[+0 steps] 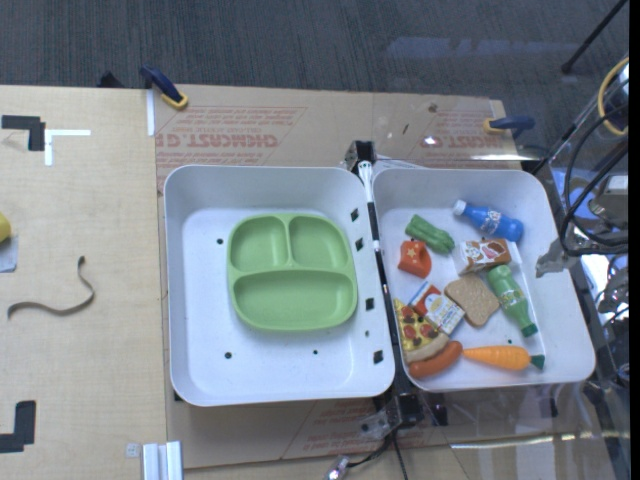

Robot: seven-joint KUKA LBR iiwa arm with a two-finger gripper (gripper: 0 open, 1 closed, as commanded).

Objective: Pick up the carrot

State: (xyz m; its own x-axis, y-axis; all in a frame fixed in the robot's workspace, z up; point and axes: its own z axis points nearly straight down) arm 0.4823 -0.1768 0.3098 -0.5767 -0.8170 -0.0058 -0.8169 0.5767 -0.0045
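The orange plastic carrot with a green tip (499, 358) lies flat in the near right corner of the right white bin (562, 264). A red toy sausage (434, 359) sits just left of it, and a green toy bottle (511, 300) lies just beyond it on the far side. You should come straight down over the carrot's fat middle and pinch across its thin sides, so you miss the neighbours. I cannot tell how the gripper's jaws stand.

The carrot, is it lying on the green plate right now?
No, the carrot lies in the right bin near its front edge, while the green plate sits in the left bin.
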